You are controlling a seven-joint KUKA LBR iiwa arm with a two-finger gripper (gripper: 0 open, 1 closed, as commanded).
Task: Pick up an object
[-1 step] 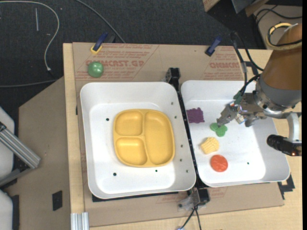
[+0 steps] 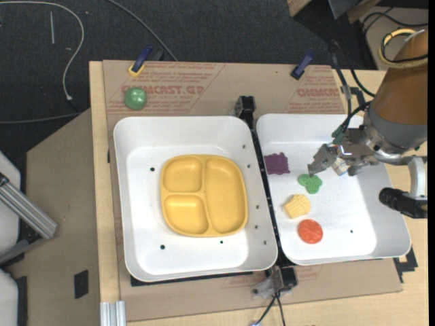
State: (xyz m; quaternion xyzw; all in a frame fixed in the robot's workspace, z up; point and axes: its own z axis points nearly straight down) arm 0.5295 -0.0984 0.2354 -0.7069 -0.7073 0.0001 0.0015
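Cardboard-topped bench (image 2: 204, 80) on dark carpet (image 2: 204, 12)

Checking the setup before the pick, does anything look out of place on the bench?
One thing: a green ball sits on the cardboard outside both bins, beyond the left bin, apart from the other items.

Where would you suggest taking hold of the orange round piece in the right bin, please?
Judging from this view, grip the orange round piece across its middle, coming straight down from above. It looks low and rounded, so no side seems better. It lies apart from the yellow piece and short of the bin's near wall, leaving room either side. The tool is near the green piece.
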